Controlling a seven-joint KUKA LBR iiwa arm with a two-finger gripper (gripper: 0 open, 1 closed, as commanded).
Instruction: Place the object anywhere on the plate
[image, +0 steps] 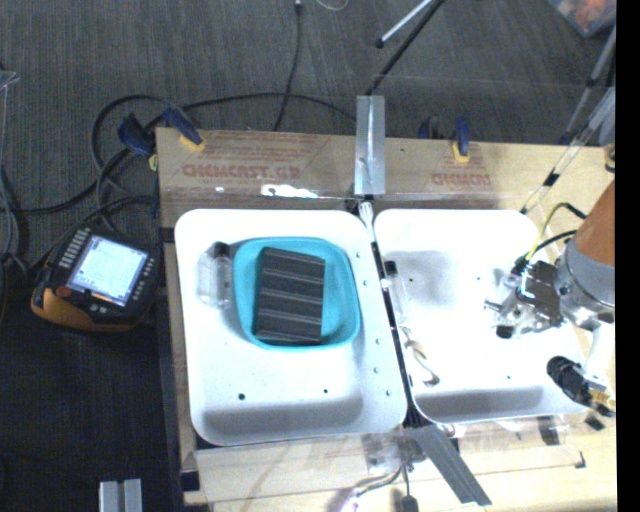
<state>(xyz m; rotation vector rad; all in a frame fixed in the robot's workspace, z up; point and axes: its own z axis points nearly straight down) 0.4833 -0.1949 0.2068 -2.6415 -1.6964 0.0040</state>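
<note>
though the dark ribbed block (290, 294) already lies on the blue plate (343, 300) in the left bin (290, 410), long axis running near to far, my tool (505, 317) sits well off to its right over the right bin (450, 390); can't tell its state. clear bottle (212, 272) touches the plate's left edge.

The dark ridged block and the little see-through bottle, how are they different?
The dark ridged block is charcoal grey and solid-looking; the see-through bottle is clear with a dark cap. The block is much larger and flat with ridges; the bottle is slim and rounded. The block lies on the blue plate; the bottle lies beside the plate's left edge. Both are in the left bin.
</note>
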